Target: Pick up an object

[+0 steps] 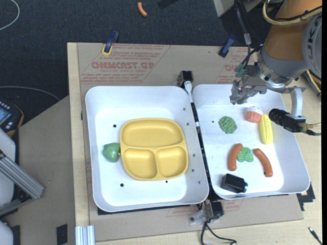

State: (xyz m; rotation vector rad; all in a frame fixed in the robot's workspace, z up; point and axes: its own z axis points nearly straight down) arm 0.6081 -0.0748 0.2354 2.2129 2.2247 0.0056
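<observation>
The likeliest target is the small pink-and-white piece (253, 115), lying near the back of the right bin (301, 162), since the gripper (240, 97) hangs just behind and to the left of it, above the bin floor. The fingers point down, but whether the jaws stand wide or narrow I cannot tell at this size, and nothing shows between them, so I judge nothing is picked up yet. Taking the pink piece as the landmark: the corn cob (265, 129) lies touching or just beside it on the front-right, which may crowd a grasp from that side. The round green vegetable (227, 124) sits near it to the left, with bare floor between, a cleaner alternative. Farther forward lie a sausage (234, 156) against a leafy green piece (246, 155), a second sausage (263, 162) just right of them, and a black block (234, 183) at the front edge. Well to the left, in the left bin (97, 137), a yellow divided tray (153, 148) lies flat with a green lump (111, 152) against its left edge. The toys seem scattered loosely, presumably so that any one can be tried.
</observation>
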